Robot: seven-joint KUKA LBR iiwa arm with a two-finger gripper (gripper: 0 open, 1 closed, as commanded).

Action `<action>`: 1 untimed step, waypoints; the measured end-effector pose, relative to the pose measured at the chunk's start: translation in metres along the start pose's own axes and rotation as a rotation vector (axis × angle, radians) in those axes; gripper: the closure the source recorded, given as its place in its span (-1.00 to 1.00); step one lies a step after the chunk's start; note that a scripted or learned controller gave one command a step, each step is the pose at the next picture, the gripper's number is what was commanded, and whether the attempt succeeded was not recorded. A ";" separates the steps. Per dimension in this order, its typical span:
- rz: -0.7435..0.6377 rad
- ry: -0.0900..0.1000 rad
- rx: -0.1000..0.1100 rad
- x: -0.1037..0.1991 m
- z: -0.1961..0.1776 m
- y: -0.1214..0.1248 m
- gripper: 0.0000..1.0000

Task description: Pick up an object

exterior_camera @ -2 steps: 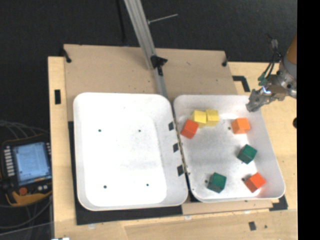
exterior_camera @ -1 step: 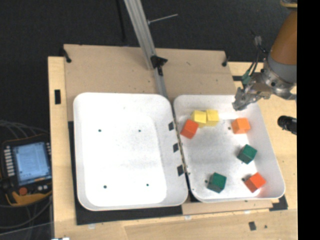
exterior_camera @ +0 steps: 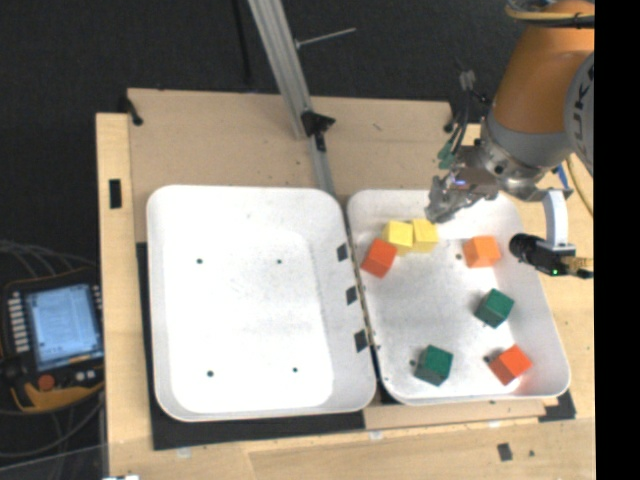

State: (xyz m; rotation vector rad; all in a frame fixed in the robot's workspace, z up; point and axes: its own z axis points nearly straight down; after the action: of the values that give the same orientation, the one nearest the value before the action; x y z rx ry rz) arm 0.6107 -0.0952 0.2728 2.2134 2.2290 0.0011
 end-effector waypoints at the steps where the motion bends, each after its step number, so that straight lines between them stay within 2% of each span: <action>1: 0.000 0.001 0.000 0.052 0.000 -0.004 1.00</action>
State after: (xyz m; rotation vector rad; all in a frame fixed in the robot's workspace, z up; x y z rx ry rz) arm 0.6065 -0.0430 0.2727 2.2140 2.2294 0.0012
